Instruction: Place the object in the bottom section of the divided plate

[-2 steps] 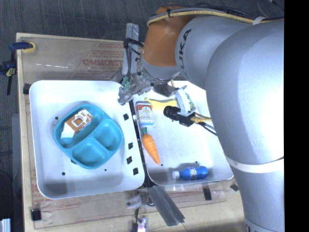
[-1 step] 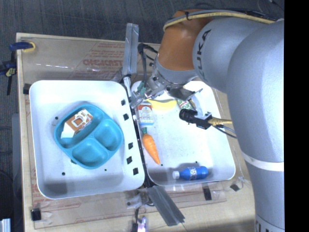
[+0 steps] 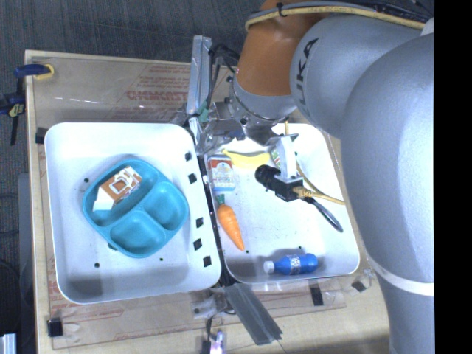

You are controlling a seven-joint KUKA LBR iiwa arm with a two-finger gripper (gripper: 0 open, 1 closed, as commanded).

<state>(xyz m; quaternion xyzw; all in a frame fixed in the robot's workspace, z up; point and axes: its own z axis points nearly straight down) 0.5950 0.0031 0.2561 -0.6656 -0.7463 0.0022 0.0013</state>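
Nearest the camera, a blue bottle [image 3: 291, 264] is seen lying on its side at six o'clock in the right bin [image 3: 295, 223]. An orange carrot [image 3: 231, 228] lies at eight o'clock, close to that bin's left wall. Across the wall, the blue divided plate [image 3: 164, 203] sits near the middle of the left bin [image 3: 74, 271]. Its bottom section [image 3: 140, 236], at six o'clock on the plate, is bare, while a small box [image 3: 122, 185] is held in the eleven o'clock section. Farther back, a small carton [image 3: 221, 174] is taken to be the task's object. It stands at ten o'clock in the right bin, hard by the left wall and just beyond the carrot's top. The gripper [image 3: 216, 133] is placed directly beyond the carton, at its twelve o'clock, low over the bin's far left corner. Whether the jaws are apart, together or clamped on the carton cannot be told, and no grasp can be claimed. The counter [image 3: 96, 87] is seen behind. Several failures are judged likely. One jaw may be blocked by the wall beside the carton, so that the carton is tipped or missed. The carrot may be nudged. A loosely held carton may be clipped on the two rims during the crossing. A release slightly off may drop it into the three o'clock section.
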